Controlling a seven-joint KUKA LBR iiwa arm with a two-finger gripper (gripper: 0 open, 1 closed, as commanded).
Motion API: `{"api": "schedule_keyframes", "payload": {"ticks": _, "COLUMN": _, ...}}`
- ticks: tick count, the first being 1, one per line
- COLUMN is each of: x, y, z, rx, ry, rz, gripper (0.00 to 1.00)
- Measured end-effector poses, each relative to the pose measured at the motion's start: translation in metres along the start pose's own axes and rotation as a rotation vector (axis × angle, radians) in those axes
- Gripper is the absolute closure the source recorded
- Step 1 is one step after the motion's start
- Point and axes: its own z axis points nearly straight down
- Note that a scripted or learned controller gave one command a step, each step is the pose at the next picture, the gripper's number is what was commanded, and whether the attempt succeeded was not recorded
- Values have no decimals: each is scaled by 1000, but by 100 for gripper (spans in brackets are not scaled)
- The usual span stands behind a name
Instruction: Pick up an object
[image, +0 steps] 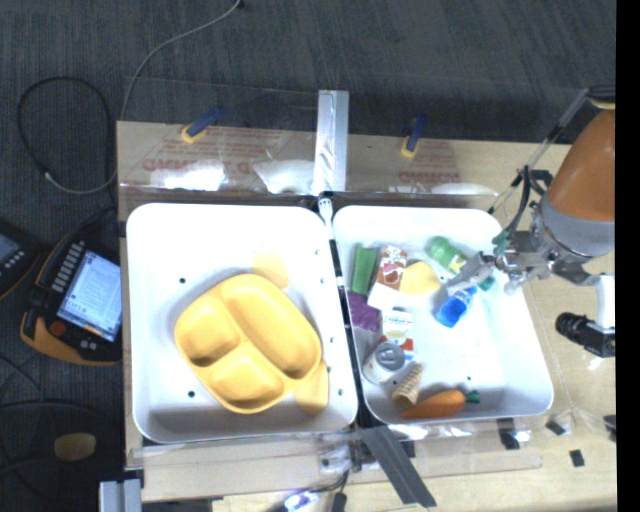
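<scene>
A robot arm's gripper (492, 266) hangs over the upper right corner of the right-hand bin (520, 350), its metal parts too small and cluttered against the white wall to tell how it is set, and nothing can be seen caught in it. Just beside it, toward the bin's middle, lies a blue bottle (452, 306) tilted on its side, the nearest candidate for a pick, and above that a green bottle (446, 252), apparently touching the yellow piece (420, 278) next to it. The jumble looks deliberate: loose goods heaped in one bin so that a program must single one out. Farther left sit a green block (364, 268) against the dividing wall, a purple packet (364, 314), a white carton (396, 324) and a small tin (388, 356). Along the near wall lie a waffle cone (405, 383) and an orange carrot (434, 403), well apart from the gripper. The left-hand bin (160, 250) holds a yellow divided tray (248, 342), apparently a drop-off point. Both bins rest side by side on the table (200, 150), within the arm's reach from the right
</scene>
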Motion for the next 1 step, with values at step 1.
{"api": "schedule_keyframes", "payload": {"ticks": 1, "x": 1, "y": 1, "z": -6, "rx": 5, "ry": -1, "rz": -3, "gripper": 100}}
